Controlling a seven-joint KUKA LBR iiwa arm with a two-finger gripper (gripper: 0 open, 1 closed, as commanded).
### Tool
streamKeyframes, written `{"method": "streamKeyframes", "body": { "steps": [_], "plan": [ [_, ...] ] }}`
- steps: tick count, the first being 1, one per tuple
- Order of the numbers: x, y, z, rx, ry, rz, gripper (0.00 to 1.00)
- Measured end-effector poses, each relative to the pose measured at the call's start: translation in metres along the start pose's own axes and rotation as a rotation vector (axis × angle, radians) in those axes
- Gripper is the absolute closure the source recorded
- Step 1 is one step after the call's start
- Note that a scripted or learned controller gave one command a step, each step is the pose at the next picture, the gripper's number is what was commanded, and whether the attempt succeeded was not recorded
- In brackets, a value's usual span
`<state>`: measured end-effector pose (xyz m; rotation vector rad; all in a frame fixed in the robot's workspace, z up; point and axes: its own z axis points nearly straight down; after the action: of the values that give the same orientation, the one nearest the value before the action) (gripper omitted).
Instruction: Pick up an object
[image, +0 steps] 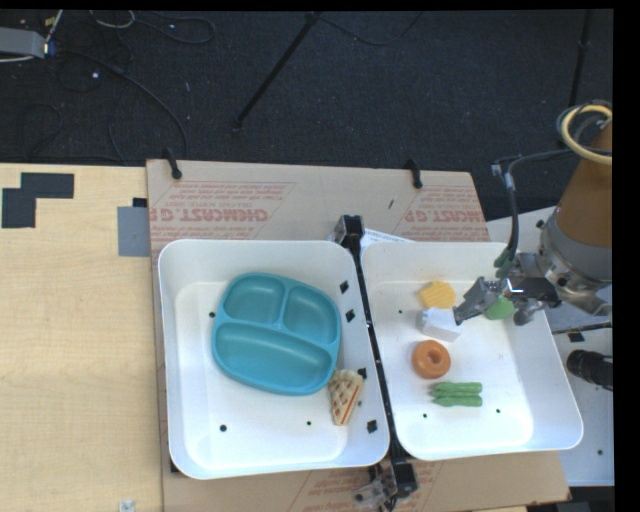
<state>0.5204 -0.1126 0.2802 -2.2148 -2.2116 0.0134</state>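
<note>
Over the right bin (560, 425), near its far right edge: gripper (468, 312), finger state impossible to tell. Just beside: white block (437, 323), yellow piece (437, 294). Toward the near edge: orange ring (432, 359), green beans (457, 394).

One fixed camera looks down at a slant from above on both white bins (190, 300), set well back.
</note>
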Motion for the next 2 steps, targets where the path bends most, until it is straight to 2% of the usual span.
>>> {"method": "streamKeyframes", "body": {
  "steps": [1, 2],
  "plan": [
    [0.000, 0.001, -0.005, -0.010, -0.001, -0.002, 0.00],
    [0.002, 0.011, 0.053, -0.005, 0.000, -0.002, 0.00]
  ]
}}
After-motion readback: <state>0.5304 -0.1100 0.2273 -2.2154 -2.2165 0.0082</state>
